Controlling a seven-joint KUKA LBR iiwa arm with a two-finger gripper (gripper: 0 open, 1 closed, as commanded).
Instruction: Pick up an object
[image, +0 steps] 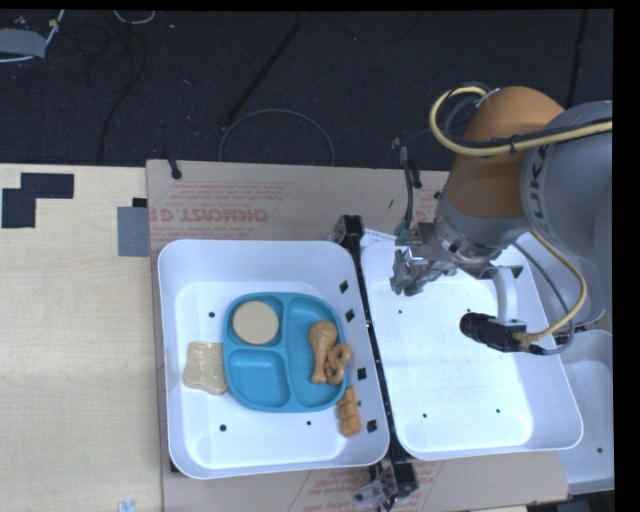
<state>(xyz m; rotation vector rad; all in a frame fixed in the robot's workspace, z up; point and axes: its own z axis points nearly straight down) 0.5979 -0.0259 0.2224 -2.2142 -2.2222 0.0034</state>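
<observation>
Left bin (180, 300) holds a blue tray (262, 375) with food pieces, its long axis running left-right. The gripper (408, 275) hangs over the right bin (470, 400), well apart; its opening cannot be told.

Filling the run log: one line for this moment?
gripper: over right bin, nothing held | blue tray, food pieces: left bin

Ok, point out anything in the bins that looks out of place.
Two food pieces lie off the blue tray in the left bin: a pale piece against the tray's left edge and a brown piece at its lower right corner. The round piece and pretzel-like piece sit in compartments.
</observation>
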